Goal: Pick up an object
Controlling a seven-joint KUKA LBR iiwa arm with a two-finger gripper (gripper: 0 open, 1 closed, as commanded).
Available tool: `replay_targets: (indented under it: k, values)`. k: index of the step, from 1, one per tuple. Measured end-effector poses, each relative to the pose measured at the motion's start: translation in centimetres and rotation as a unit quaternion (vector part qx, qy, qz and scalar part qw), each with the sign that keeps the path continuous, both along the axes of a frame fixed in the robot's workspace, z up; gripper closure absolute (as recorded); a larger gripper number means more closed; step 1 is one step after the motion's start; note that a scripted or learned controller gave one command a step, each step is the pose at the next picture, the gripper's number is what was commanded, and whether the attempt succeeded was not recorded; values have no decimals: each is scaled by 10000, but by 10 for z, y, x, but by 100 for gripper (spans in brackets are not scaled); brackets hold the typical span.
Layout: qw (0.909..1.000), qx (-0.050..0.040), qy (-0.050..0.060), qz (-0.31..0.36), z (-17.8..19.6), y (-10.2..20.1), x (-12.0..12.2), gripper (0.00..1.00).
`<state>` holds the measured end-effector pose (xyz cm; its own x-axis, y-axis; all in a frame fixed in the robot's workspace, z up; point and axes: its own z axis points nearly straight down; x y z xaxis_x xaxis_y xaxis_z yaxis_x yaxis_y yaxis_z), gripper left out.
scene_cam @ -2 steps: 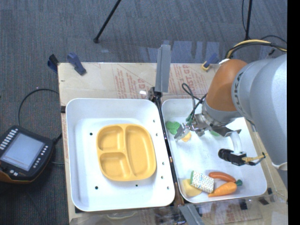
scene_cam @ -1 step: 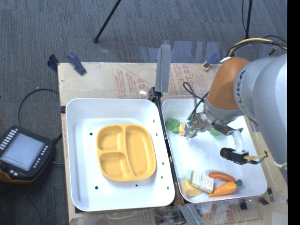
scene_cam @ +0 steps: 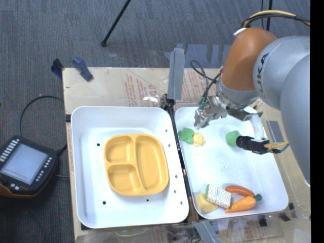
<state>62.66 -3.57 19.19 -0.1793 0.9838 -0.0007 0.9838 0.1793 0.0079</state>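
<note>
A: Eyes on the gripper (scene_cam: 202,119), hanging low over the right bin (scene_cam: 228,168), near its back left corner and just above the green toy (scene_cam: 186,134).
B: Holding anything?
A: Hard to say. Wide, narrow or gripping, cannot tell from this slant.
B: And around that green toy?
A: Lying on the bin floor by the left wall, touching a yellow piece (scene_cam: 199,140) on its right. Farther right, a round green ball (scene_cam: 232,137), well apart from both.
B: Front of the bin?
A: Crowded along the near edge: a patterned packet (scene_cam: 218,196) against a yellow wedge (scene_cam: 203,204), a carrot (scene_cam: 242,203) beside it, a red sausage (scene_cam: 239,190) just behind the carrot.
B: Left bin (scene_cam: 88,135)?
A: Carrying a yellow divided tray (scene_cam: 136,164), flat in the middle.
</note>
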Motion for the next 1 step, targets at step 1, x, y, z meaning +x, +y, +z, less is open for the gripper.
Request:
replay_targets:
  k: [1]
  values:
    - [9997,-8,43,231,-5,15,4,100]
